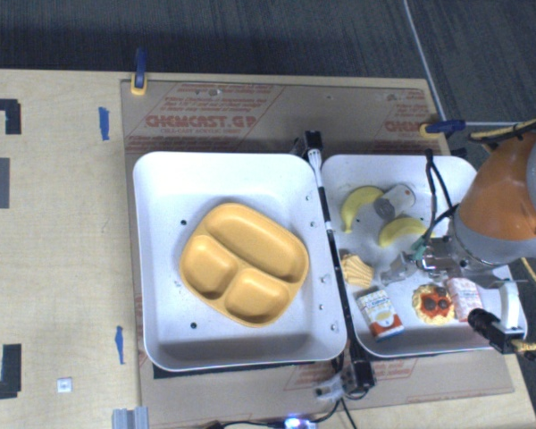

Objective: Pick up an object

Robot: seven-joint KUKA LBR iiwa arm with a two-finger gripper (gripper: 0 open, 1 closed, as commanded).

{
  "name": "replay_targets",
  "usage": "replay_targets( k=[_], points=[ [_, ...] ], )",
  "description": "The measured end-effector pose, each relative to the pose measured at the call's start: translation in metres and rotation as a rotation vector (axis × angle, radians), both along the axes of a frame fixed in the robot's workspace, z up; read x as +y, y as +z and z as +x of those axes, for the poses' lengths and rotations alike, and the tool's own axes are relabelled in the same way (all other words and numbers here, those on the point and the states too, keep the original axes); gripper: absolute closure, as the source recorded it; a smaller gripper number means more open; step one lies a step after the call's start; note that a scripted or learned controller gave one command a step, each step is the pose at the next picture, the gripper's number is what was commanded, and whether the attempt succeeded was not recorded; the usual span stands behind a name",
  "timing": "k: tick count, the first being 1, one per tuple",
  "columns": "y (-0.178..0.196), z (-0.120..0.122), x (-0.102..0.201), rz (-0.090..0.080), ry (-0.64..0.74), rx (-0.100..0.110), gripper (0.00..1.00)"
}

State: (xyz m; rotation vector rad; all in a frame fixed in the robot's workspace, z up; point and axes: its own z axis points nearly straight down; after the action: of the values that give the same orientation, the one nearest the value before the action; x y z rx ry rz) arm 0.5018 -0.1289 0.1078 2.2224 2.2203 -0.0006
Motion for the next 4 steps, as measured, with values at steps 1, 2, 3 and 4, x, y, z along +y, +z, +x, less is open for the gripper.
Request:
replay_targets(
  k=[1, 2, 3, 4],
  points=[
    [-0.02, -0.018, -0.001, -0.004, 0.002, -0.014, 0.0],
    [-0.022, -0.02, 0.036, 0.0, 0.002, -0.006, 0.0],
    [-0.011, -0.019, 0.035, -0.002, 0.001, -0.011, 1.0],
    [-0.011, -0.019, 0.035, -0.002, 0.001, -0.011, 0.0]
  ],
)
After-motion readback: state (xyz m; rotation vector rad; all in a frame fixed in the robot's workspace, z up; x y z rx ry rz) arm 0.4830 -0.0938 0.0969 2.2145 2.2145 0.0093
